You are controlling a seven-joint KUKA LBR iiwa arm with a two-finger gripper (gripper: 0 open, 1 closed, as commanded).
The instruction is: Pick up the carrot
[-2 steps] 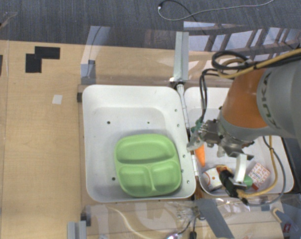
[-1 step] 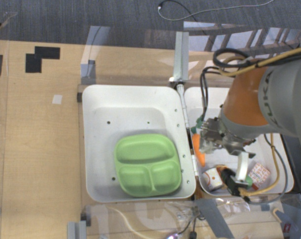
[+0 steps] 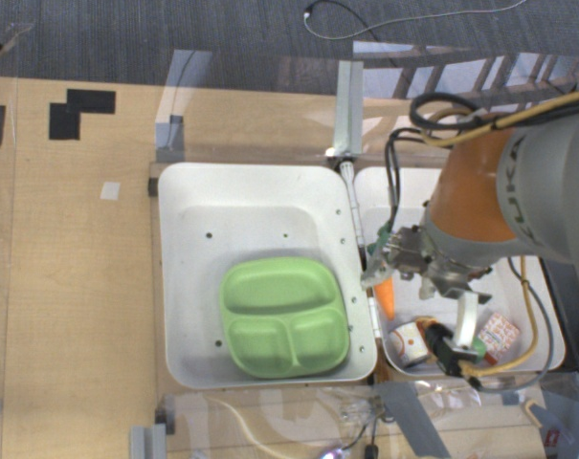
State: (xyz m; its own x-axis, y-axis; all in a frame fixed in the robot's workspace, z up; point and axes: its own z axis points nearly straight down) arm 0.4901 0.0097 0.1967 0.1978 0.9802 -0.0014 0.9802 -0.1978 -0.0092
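A: Where's the carrot [image 3: 386,297]?

B: In the right bin [image 3: 555,352], hard against its left wall, just under the arm's [image 3: 519,199] wrist. Only a short orange stretch shows.

A: And the pincer [image 3: 396,268]?

B: It sits right over the carrot, probably because that is the target. How far it's open, or whether it grips anything, I cannot tell; the wrist hides it.

A: The tray [image 3: 284,316]?

B: Green, lying in the left bin [image 3: 189,218], well out of the way. A small packet [image 3: 501,334] and a cup [image 3: 408,341] crowd the right bin's near end.

One fixed overhead camera looks slantwise onto both bins [image 3: 174,256].
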